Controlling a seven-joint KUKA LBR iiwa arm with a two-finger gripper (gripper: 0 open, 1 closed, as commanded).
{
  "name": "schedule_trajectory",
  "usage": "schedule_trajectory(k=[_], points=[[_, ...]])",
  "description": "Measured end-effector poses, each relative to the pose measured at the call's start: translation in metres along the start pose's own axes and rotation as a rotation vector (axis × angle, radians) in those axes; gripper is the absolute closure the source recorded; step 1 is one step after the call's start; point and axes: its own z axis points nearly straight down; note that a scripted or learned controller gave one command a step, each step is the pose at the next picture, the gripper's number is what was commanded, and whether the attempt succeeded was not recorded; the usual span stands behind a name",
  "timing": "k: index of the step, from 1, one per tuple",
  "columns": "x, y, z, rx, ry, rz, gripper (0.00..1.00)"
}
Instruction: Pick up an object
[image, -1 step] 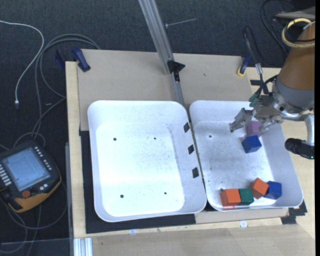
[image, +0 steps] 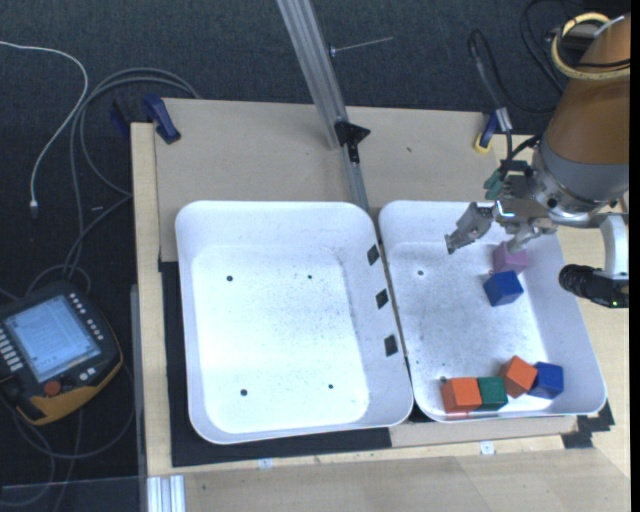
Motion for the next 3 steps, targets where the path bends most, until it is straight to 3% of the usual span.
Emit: schedule_trajectory(k=[1,2,3], points=[[-0.068,0.015,-0.018,0.0,-0.005,0.009,0.0],[-0.118,-0.039,0.106,0.015,0.001,0.01,0.0],[-0.125,0.01,0.187,0.01,0.0,0.003,0.0]])
